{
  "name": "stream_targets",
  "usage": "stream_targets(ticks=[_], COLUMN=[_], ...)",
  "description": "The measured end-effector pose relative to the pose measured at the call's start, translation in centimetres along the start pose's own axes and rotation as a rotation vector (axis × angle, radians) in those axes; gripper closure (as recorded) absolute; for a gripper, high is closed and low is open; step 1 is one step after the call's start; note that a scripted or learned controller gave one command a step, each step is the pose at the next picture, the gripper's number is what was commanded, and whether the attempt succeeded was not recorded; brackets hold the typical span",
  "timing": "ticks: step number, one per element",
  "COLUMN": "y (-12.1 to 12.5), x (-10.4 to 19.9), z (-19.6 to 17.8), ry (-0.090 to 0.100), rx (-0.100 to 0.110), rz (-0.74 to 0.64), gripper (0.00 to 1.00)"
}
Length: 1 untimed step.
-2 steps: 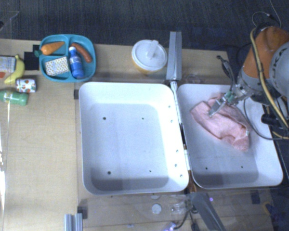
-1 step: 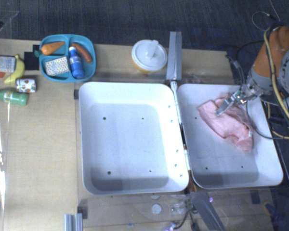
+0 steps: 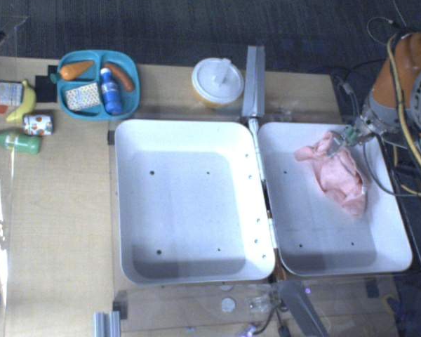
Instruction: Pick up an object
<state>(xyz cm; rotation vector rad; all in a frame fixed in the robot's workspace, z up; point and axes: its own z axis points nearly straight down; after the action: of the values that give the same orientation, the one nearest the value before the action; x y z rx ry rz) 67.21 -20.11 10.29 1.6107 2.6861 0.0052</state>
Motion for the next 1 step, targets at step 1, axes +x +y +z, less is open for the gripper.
stream_targets(ticks=[1], y=[1.94], x=[3.75], z=[-7.32], ry=[0.002], rx=[0.001], rz=[-0.162], gripper=[1.00])
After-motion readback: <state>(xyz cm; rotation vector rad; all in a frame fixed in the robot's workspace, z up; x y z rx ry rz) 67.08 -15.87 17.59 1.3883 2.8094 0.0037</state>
